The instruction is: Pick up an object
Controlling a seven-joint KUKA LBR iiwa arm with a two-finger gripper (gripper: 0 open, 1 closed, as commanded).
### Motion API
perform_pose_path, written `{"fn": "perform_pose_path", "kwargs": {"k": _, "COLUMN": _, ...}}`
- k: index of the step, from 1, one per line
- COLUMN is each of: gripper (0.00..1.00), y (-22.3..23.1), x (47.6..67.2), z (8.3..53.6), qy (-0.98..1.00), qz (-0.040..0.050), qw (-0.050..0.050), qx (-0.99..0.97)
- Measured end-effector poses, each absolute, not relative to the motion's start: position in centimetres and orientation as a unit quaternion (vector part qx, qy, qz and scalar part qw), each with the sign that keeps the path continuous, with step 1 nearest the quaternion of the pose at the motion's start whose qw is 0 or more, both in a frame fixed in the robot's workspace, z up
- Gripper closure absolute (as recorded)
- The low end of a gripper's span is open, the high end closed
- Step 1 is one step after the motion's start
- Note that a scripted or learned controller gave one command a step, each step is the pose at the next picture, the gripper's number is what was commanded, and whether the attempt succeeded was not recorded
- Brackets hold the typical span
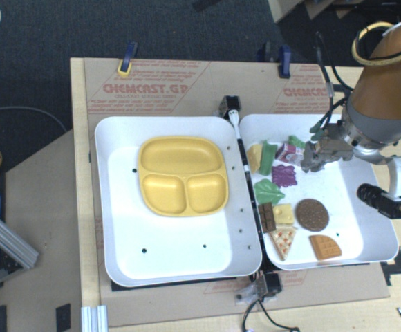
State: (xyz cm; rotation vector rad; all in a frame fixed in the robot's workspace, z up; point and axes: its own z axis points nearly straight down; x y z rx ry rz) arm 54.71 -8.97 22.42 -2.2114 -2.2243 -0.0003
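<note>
Claw (314, 159) low over the right shallow white plastic bin (366, 244), among toy food; cannot tell how far open it is or whether it has hold of anything.

Grey arm with orange band (384, 75) comes in from the right. Just left of the claw and slightly below: purple grape-like cluster (284, 176). Left and a little above: small pink-and-green piece (292, 147), then green pepper-like strip (267, 157) and pale yellow piece (255, 156). Below the claw: round brown cookie-shaped disc (312, 214); further below, orange toast-like slab (324, 247) and pizza-slice wedge (283, 241). Far left, well apart, in the left white bin (117, 206): yellow three-compartment plastic tray (183, 173).
</note>
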Motion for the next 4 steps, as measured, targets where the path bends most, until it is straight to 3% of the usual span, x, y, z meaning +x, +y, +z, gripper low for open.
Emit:
{"fn": "perform_pose_path", "kwargs": {"k": 1, "gripper": 1.00, "y": -4.1, "x": 54.8, "z": 21.6, "qy": -0.709, "qz": 0.0000, "qw": 0.002, "qx": -0.705}}
{"fn": "perform_pose_path", "kwargs": {"k": 3, "gripper": 1.00, "y": -4.2, "x": 54.9, "z": 23.4, "qy": -0.707, "qz": -0.0013, "qw": -0.002, "qx": -0.707}}
{"fn": "perform_pose_path", "kwargs": {"k": 4, "gripper": 1.00, "y": -4.3, "x": 53.6, "z": 22.5, "qy": -0.707, "qz": 0.0009, "qw": 0.001, "qx": -0.707}}
